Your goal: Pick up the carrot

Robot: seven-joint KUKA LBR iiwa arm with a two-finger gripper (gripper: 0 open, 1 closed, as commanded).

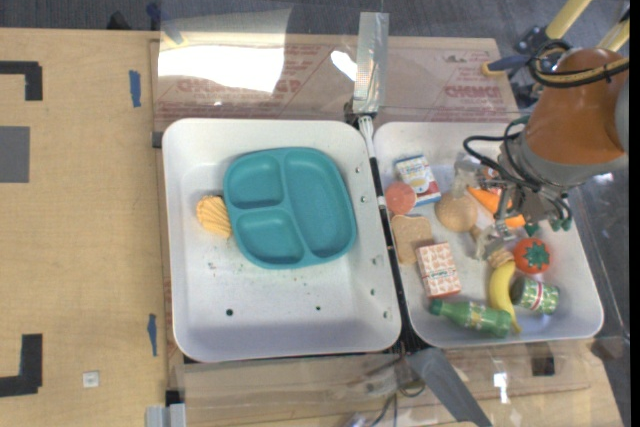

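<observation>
Camera view looks down on a brown bench (70, 245) w/ two shallow white bins side by side. Left bin (200, 315) holds a teal divided plate (290, 205) near its center, and a small yellow shell-shaped toy (213, 214) touching the plate's 9 o'clock edge. Right bin (585, 305) is crowded w/ toy food. Grey arm w/ orange band (578, 110) comes in from approx. 2 o'clock of that bin. Its gripper (520, 215) sits low over the bin's 3 o'clock area; can't tell if the fingers are apart or together. Carrot (484, 198), orange, lies just beside the gripper at its 10 o'clock, partly hidden by cables. Green bottle (472, 316) lies at 6 o'clock, banana (501, 287) just above it. Tomato (532, 256) sits at the banana's 2 o'clock.
</observation>
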